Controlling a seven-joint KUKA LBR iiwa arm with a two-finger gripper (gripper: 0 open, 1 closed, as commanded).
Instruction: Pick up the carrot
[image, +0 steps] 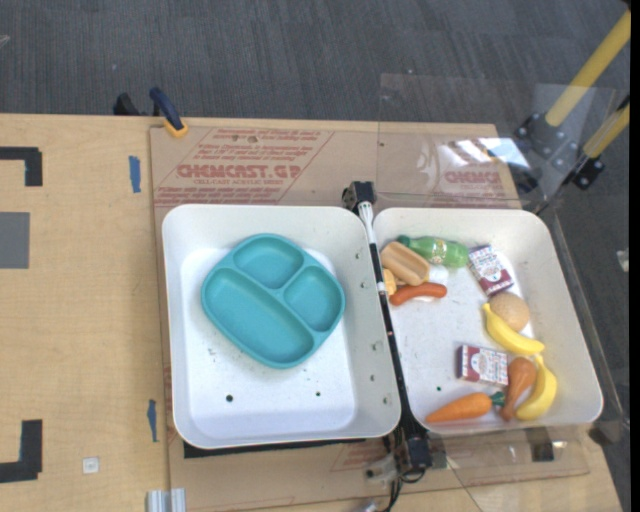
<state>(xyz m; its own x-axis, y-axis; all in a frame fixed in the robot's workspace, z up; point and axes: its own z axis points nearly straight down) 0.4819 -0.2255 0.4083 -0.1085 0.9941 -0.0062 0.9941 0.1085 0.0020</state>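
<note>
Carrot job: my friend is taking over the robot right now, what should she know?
The carrot lies in the right bin, near its front edge, its tip next to a small red carton and a brown toy. Bananas lie just to its right. The teal plate sits in the left bin. Done: nothing, the carrot is untouched. Left: reach in, grasp the carrot, lift it.

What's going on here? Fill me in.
Nothing is being handled at this moment. The orange toy carrot with a green top lies untouched near the front edge of the shallow white right bin, among other toy foods such as a yellow plastic banana. The shallow white left bin holds a teal divided plate.
</note>
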